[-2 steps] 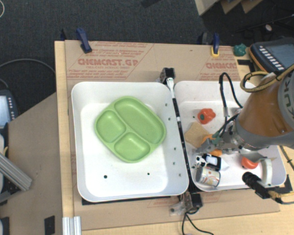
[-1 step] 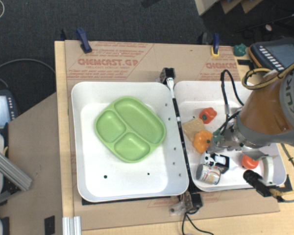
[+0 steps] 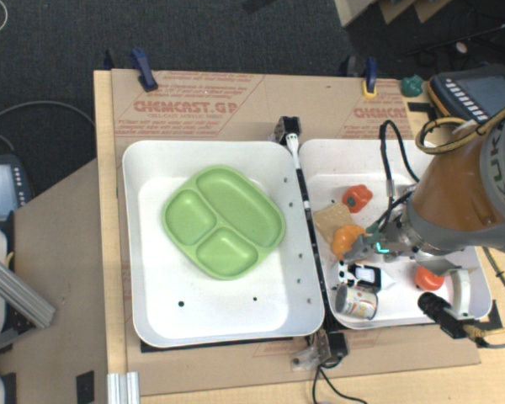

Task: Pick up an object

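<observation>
My gripper [image 3: 375,244] hangs low over the middle of the right bin [image 3: 337,160], reaching in from the right. Just left of it lies a round orange object [image 3: 346,239], partly on a tan flat piece [image 3: 330,220]. A red-orange object [image 3: 358,197] sits farther back. Below the gripper lie a small black-and-white item [image 3: 364,276] and a metal-looking can [image 3: 357,303] on its side. Another red-orange object [image 3: 429,278] lies on the right, under the arm. Nothing shows between the gripper and these objects that tells a grasp.
The left bin [image 3: 143,251] holds a green divided plate [image 3: 223,221] near its middle. A raised rim with a black strip [image 3: 304,204] separates the two bins. The grey and orange arm [image 3: 467,196] covers the right bin's right side. Clamps stand at the bench's back edge.
</observation>
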`<state>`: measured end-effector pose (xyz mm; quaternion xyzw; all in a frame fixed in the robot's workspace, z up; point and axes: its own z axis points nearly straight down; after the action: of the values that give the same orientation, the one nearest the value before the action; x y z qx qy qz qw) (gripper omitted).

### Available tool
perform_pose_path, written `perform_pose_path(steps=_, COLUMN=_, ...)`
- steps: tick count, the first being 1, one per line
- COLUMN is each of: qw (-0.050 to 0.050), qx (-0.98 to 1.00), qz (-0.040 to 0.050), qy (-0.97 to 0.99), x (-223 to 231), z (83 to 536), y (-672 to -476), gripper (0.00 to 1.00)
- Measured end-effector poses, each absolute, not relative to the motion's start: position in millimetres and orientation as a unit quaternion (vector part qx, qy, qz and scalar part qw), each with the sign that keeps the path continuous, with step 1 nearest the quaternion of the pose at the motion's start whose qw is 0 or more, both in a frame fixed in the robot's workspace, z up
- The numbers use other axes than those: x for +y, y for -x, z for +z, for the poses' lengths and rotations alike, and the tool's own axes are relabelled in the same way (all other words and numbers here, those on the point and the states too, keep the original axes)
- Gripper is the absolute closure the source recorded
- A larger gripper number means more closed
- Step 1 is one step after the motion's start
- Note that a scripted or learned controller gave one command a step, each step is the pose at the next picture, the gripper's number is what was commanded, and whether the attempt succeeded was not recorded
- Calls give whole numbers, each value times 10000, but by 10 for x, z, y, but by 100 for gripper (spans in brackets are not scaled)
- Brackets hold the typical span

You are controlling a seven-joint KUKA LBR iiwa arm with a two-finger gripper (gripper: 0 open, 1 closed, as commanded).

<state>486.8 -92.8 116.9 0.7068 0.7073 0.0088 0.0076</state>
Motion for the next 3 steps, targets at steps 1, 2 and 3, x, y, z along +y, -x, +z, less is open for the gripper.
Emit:
perform_pose_path(steps=1, qw=27, qx=7085, qz=24, qy=-7057, x=-680, z=1887, y=-4805, gripper=0)
perform_pose_path(steps=2, qw=-14, qx=7088, qz=4, qy=-7054, x=-259, z=1844, y=-4793, gripper=0)
perform_pose_path(steps=3, qw=7, qx=7072, qz=7, qy=-7070, x=-287, z=1948, y=-4799, gripper=100)
